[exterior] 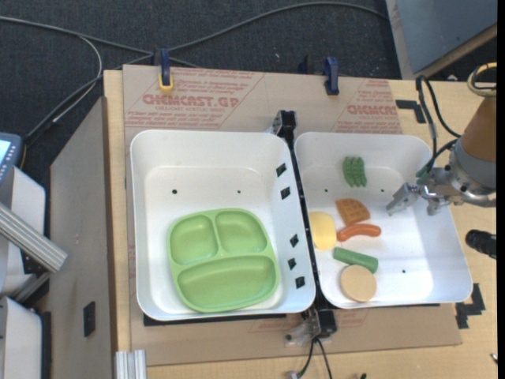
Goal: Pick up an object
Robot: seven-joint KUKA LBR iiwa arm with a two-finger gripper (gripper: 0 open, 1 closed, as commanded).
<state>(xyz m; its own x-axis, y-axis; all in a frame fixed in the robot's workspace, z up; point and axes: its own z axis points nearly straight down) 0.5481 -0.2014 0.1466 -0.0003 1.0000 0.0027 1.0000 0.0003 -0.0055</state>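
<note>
Several toy foods lie in the right bin: a green bean bundle, an orange waffle, a red sausage, a yellow piece, a green pickle and a round tan biscuit. My gripper hangs over the right side of this bin, to the right of the waffle and apart from it. It is open, with nothing between its fingers. The arm's orange band rises at the frame's right edge.
The left bin holds a green divided plate at its front. Black clips sit along the divider between the bins. Two clamps pin the cardboard sheet at the back. Cables run across the dark floor.
</note>
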